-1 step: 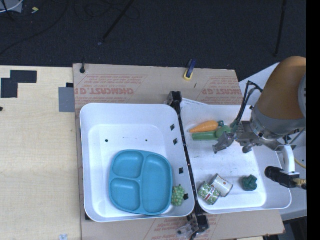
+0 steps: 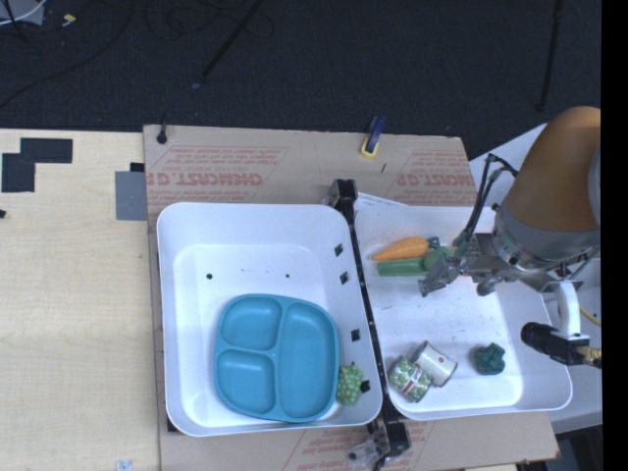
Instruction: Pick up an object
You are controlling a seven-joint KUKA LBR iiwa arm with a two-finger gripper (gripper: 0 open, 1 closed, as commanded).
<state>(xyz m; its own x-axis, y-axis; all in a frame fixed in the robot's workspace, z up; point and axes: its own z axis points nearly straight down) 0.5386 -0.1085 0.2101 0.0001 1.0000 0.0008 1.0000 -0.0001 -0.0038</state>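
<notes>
In the right bin (image 2: 535, 391) lie an orange carrot with a green top (image 2: 402, 252), a small tipped can (image 2: 423, 371) and a dark green lump (image 2: 491, 358). My gripper (image 2: 458, 282) hangs over the upper middle of this bin, just right of the carrot's green end. Its fingers (image 2: 433, 282) stand apart, open, with bare bin floor between them. The carrot is beside the left finger, not between the two. The can and the green lump sit well below the gripper, toward the bin's front wall.
The left bin (image 2: 182, 253) holds a blue divided plate (image 2: 276, 357) and a small bunch of green grapes (image 2: 349, 384) against its right wall. A black divider (image 2: 355, 283) runs between the bins. The grey and orange arm (image 2: 554, 189) covers the right bin's far right corner.
</notes>
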